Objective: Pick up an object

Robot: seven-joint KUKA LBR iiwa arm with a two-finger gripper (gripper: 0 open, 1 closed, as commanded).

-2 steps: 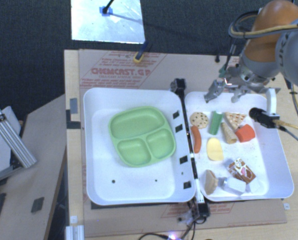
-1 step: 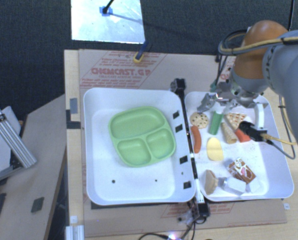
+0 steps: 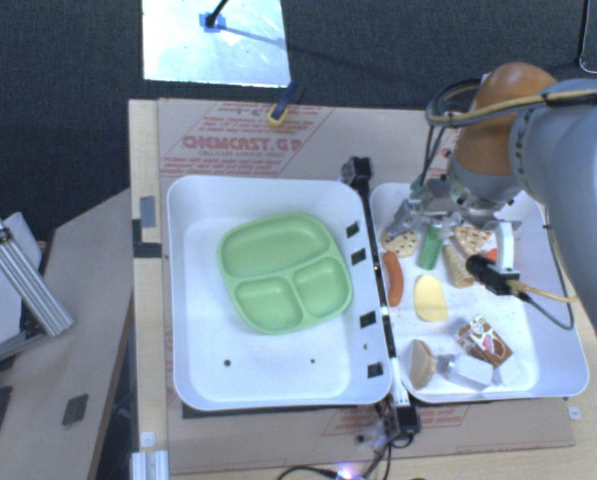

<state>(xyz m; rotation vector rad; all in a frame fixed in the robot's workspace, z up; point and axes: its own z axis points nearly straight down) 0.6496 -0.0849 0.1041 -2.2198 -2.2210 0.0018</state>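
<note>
Two white bins sit side by side on the counter (image 3: 98, 268). The left bin (image 3: 193, 368) holds a green divided tray (image 3: 283, 271), lying flat near the bin's middle. The right bin (image 3: 558, 358) holds the small items: an orange-red sausage shape (image 3: 394, 277) along its left wall, a pale yellow piece (image 3: 430, 298) just beside it, a cookie (image 3: 401, 241) near the upper left, a green piece (image 3: 429, 247) standing between cookie and a tan bread-like piece (image 3: 460, 265), a brown wrapped packet (image 3: 484, 339) lower right, and a beige mushroom-like item (image 3: 421, 363) near the bottom edge.

The arm reaches in from the right, orange band above the wrist. The gripper (image 3: 448, 230) sits low over the upper part of the right bin, right above the green piece and cookie. Jaws: cannot tell whether spread or pressed together; the wrist hides them. Nothing visibly pinched. A yellow cable (image 3: 548, 295) trails off the wrist across the bin.
</note>
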